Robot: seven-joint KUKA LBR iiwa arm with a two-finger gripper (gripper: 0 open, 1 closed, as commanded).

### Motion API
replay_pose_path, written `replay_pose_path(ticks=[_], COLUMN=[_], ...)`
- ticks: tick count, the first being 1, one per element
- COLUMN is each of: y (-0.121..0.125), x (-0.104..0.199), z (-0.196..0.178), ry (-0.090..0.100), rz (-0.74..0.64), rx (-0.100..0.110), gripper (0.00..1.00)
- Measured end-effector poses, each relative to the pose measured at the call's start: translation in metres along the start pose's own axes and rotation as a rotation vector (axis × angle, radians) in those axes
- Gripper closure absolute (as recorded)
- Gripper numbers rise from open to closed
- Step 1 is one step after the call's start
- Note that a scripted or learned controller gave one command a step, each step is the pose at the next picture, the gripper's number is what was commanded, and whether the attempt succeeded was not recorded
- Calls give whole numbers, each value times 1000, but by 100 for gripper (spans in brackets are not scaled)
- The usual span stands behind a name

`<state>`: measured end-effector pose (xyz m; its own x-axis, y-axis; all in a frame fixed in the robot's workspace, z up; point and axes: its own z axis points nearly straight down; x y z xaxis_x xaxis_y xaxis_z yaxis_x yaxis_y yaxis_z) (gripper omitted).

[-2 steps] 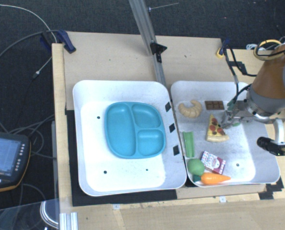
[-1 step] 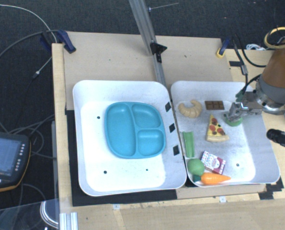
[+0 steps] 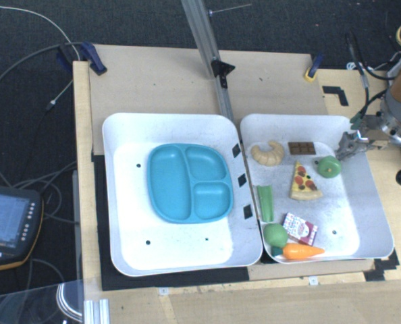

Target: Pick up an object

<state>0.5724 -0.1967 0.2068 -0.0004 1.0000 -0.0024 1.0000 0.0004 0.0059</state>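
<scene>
— So, anything lifted yet?
— No. The gripper [image 3: 347,145] sits beside the green ball [image 3: 329,167] in the right bin [image 3: 362,241], near the worktop's right edge; its grip I cannot tell.

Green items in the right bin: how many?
3. A green ball near the right wall, just left of the end effector; a green stick along the left wall; a second green ball at the front left corner, beside the carrot.
</scene>
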Motion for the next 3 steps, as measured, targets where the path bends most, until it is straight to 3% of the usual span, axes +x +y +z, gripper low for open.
replay_pose_path(ticks=[1, 3], y=[2, -15], x=[0, 107], z=[-55, -64], ry=[0, 6], rz=[-1, -6], rx=[-2, 8], gripper=[100, 100])
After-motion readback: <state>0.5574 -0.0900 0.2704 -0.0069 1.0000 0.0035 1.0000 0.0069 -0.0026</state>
